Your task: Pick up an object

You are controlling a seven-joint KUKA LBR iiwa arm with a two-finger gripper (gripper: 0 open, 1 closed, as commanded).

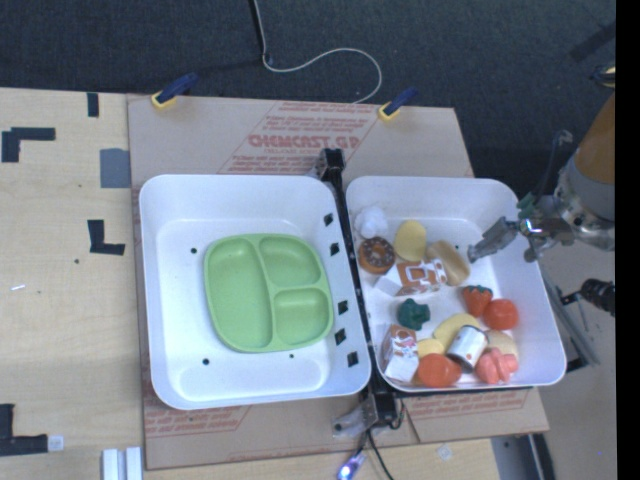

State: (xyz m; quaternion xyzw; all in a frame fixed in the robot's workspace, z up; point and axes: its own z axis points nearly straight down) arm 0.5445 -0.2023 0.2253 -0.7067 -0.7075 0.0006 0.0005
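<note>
Red print reading "CHEMCAST GP" marks the cardboard sheet up-left of the pincer, over a wooden bench; dark carpet beyond; the pincer, spread open, grips nothing; toy food lies just left and below it.

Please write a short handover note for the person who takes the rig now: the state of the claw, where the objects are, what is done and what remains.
Claw: over the right bin's upper right part, above bare floor, with nothing between its fingers. Open or shut: not clear from this view.
Objects: all in the right bin, among them a donut, a yellow piece, a green piece, a tomato and a silver can.
Left bin: holds a green divided plate.
Done: no object picked up.
Left: lower the claw onto one object, grasp it and lift it.
</note>
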